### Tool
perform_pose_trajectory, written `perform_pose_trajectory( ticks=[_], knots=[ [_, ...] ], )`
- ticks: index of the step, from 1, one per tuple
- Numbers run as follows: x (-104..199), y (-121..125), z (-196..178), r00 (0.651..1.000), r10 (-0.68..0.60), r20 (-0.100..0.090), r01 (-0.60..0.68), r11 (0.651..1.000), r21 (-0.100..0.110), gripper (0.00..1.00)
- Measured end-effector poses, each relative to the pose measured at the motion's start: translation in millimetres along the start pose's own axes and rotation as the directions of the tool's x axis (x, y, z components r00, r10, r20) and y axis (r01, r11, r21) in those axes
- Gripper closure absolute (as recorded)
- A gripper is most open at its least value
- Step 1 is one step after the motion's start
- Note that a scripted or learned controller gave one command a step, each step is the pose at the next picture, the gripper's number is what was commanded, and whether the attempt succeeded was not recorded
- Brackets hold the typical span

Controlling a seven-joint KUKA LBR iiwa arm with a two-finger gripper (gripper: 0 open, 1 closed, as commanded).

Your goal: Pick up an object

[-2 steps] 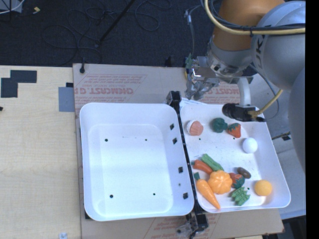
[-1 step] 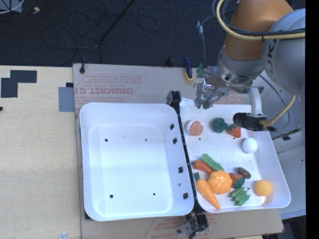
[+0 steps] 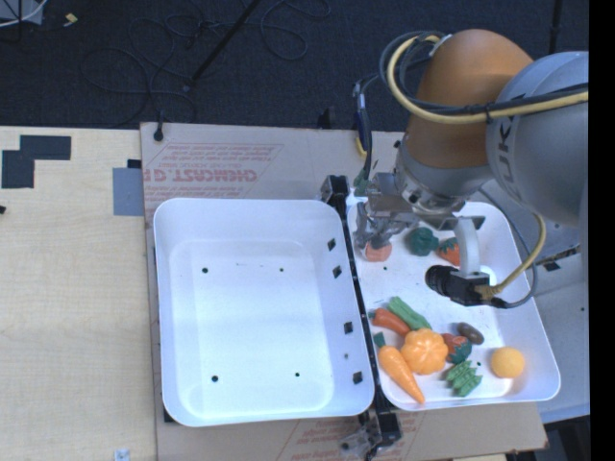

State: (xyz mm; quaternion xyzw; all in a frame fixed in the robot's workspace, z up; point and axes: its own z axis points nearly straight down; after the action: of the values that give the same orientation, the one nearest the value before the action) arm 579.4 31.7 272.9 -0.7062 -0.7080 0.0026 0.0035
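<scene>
Where the hand hovers, salmon-pink piece.

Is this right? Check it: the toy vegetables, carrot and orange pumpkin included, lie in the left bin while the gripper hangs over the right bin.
Not quite. The camera view shows the carrot, the orange pumpkin and the other toy vegetables lying in the right bin, not the left bin. The rest stands: the gripper hangs over the right bin, near its upper left corner.
</scene>
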Motion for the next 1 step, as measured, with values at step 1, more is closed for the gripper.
perform_pose_trajectory(
  ticks=[1],
  knots=[
    [67.9,26.0,-115.5,1.0,-0.004,-0.001,0.004,1.0,-0.02,1.0]
  ],
)
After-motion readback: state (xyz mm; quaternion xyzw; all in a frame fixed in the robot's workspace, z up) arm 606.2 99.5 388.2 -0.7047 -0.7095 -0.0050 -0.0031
